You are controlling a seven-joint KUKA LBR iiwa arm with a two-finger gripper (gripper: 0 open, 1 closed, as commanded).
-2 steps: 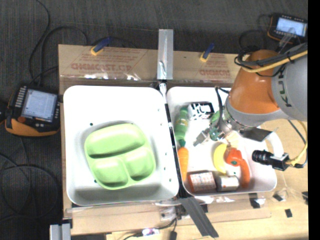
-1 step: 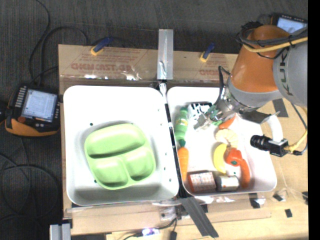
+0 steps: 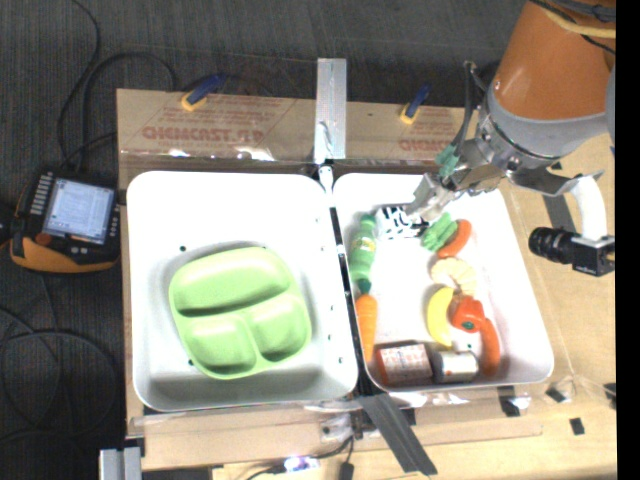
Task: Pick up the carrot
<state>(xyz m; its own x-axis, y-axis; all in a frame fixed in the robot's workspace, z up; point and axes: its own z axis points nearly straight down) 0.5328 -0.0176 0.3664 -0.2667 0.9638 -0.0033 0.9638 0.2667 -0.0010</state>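
Fig. legend: top-down slant view of the counter (image 3: pixel 560 298) w/ two white bins.

The carrot (image 3: pixel 366 320) lies in the right bin (image 3: pixel 520 298), lower-centre of the frame, hard against the bin's left wall, long axis roughly vertical in the picture, thick end up, taper pointing down. A green bottle-like item (image 3: pixel 362 250) sits just above it, touching or nearly so; a brown box (image 3: pixel 402 362) lies just beside its tip.

The end effector (image 3: pixel 432 200) hovers at the bin's upper part, right-centre of the frame, well apart from the carrot. Whether it is released or clenched you cannot tell; nothing shows in its grasp.

Handling, as judgement: prob. a toy carrot, light, stiff, smooth plastic, so slippery and apt to roll. Take it across the thicker upper half, approx. mid-body, w/ the closing direction across the long axis. Note the wall leaves little room on that side; the taper would squirt out.

The left bin (image 3: pixel 150 298) holds a green divided tray (image 3: pixel 238 308).
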